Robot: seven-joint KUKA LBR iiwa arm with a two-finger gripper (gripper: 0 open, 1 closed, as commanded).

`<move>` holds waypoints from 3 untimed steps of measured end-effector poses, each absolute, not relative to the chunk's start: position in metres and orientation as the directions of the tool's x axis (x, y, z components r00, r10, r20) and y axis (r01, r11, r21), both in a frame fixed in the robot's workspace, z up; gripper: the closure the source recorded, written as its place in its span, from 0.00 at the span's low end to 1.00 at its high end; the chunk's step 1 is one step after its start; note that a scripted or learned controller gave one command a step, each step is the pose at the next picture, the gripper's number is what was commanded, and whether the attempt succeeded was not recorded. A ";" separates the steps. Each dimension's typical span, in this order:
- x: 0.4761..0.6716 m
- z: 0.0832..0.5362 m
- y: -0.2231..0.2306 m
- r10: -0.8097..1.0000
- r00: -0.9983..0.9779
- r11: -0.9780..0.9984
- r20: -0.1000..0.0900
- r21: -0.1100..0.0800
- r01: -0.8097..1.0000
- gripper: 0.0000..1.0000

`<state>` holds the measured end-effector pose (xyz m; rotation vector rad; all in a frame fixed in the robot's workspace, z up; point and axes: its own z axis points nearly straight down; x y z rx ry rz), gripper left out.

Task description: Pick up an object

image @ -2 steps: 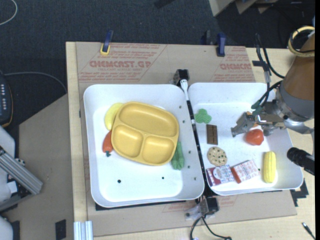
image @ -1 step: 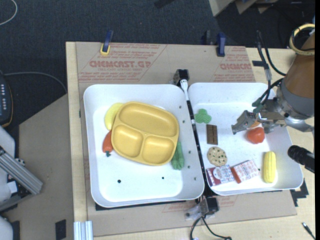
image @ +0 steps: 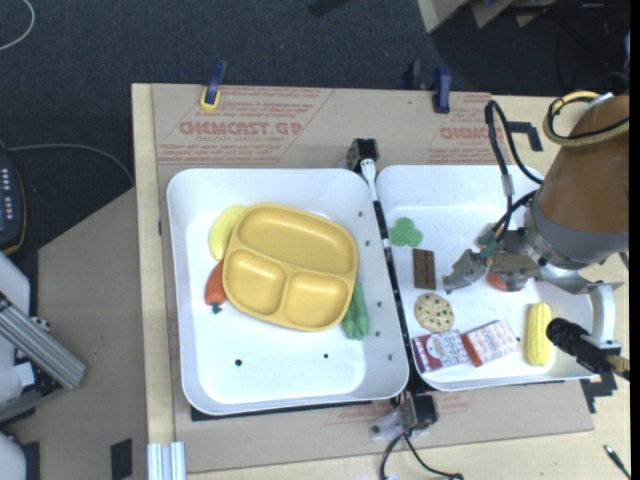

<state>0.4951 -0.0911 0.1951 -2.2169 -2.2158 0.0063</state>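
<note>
My gripper (image: pixel 472 267) hangs low over the middle of the right bin (image: pixel 455 193), with the orange-banded arm (image: pixel 590 178) behind it to the right. A small red-orange object (image: pixel 503 280) lies just under the wrist, partly hidden. To the gripper's left lies a brown chocolate bar (image: pixel 424 267). A round cookie (image: pixel 434 312) sits below the bar, and a green piece (image: pixel 405 233) lies above it. A red and white packet (image: pixel 466 346) and a yellow corn cob (image: pixel 538 332) rest near the bin's front edge.
The left bin (image: pixel 270 383) holds a yellow divided tray (image: pixel 290 266), tilted over a yellow item (image: pixel 222 230), a red pepper (image: pixel 215 287) and a green vegetable (image: pixel 356 315). A black rail (image: pixel 381 243) divides the two bins. Cables (image: pixel 505 148) hang beside the arm.
</note>
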 end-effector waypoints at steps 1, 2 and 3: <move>0.498 0.139 -0.100 1.000 0.002 -0.002 0.002 -0.006 1.000 0.00; 0.498 0.088 -0.099 1.000 0.002 -0.002 0.002 -0.001 1.000 0.00; 0.500 0.102 -0.099 1.000 0.002 -0.002 0.002 0.007 1.000 1.00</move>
